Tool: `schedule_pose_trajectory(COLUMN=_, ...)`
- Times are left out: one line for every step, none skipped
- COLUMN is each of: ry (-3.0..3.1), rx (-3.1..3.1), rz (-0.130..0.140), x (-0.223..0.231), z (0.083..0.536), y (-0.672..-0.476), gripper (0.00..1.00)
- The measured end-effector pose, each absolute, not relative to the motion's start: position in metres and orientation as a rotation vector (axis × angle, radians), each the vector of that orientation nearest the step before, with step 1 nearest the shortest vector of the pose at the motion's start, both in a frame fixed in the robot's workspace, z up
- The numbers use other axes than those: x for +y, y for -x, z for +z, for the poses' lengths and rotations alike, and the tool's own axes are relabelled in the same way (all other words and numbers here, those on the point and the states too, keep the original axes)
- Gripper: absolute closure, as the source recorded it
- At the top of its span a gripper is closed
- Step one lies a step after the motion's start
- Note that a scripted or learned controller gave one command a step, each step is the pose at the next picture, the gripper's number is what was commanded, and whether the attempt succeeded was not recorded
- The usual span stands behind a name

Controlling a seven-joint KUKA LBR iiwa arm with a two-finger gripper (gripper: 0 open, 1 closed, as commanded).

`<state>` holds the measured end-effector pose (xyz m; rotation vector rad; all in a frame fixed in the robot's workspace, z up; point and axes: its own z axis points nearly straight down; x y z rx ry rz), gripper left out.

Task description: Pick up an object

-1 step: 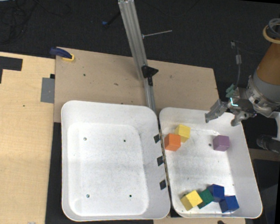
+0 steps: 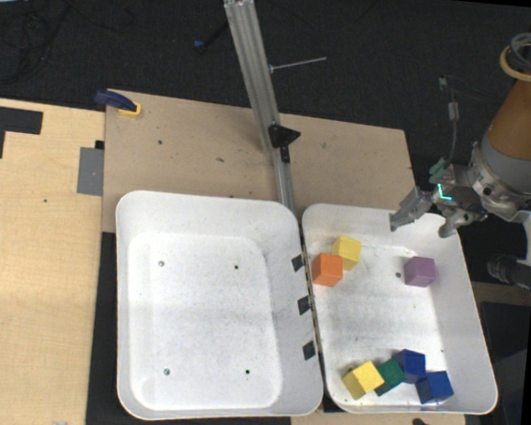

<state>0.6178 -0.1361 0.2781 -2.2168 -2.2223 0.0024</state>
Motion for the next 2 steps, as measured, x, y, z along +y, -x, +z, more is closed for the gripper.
schedule_pose_trajectory(ry=2.216, rx=-2.216, rz=0.009, x=-0.140, z=0.216, y=-0.612, gripper=0.00)
schedule_pose_trajectory(ry=2.217, rx=-2.214, rz=0.009, x=-0.144, z=0.152, y=-0.612, gripper=0.00)
